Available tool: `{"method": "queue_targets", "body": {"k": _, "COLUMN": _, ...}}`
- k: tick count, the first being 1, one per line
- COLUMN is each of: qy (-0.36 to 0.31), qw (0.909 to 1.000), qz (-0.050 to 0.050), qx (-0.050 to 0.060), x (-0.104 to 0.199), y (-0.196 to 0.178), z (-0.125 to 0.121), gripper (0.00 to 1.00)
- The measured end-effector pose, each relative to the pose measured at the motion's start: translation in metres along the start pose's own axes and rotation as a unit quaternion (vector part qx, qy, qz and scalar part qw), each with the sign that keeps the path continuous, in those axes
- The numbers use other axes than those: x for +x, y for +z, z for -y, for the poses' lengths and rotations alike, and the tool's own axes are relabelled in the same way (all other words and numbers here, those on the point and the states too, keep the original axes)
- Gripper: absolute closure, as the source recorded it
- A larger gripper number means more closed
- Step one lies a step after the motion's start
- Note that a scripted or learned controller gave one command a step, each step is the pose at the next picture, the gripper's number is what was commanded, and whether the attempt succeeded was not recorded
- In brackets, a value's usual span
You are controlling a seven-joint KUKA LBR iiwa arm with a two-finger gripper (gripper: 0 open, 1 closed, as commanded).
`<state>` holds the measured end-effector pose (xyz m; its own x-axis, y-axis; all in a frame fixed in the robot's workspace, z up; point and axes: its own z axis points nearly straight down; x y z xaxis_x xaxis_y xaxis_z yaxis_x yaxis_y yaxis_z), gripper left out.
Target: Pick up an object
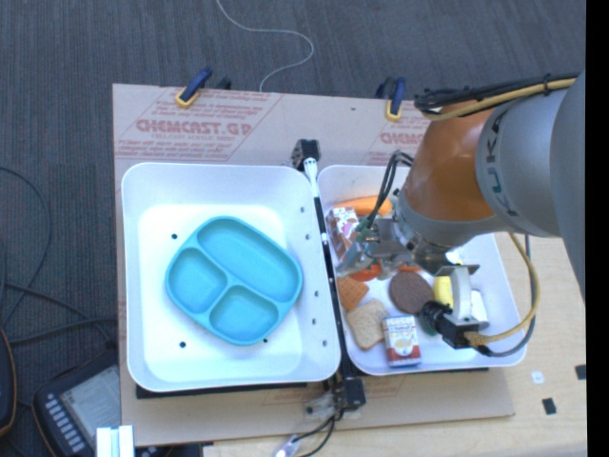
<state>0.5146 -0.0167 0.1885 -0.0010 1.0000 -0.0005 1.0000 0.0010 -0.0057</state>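
Observation:
The arm reaches in from the right over the right bin (504, 346). Its gripper (364, 251) hangs low over the bin's left half, above a small red and orange piece (365, 272). Just left of it lies a shiny wrapped packet (341, 224), and an orange carrot-like piece (361, 204) lies behind it. Nearer the front I see a round brown patty (410, 291), an orange wedge (351, 294), a slice of toast (366, 322) and a small red and white carton (402, 341). The wrist hides the back right of the bin.
The left bin (143, 198) holds a blue divided plate (234, 279). A raised black divider (324, 255) runs between the two bins. Clamps (194, 86) sit on the board's far edge.

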Motion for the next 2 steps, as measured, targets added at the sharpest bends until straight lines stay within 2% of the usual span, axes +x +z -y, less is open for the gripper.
{"method": "queue_targets", "body": {"k": 2, "qy": 0.000, "qw": 1.0000, "qz": 0.000, "qx": 0.004, "x": -0.0004, "y": -0.0148, "z": -0.0005, "gripper": 1.00}}
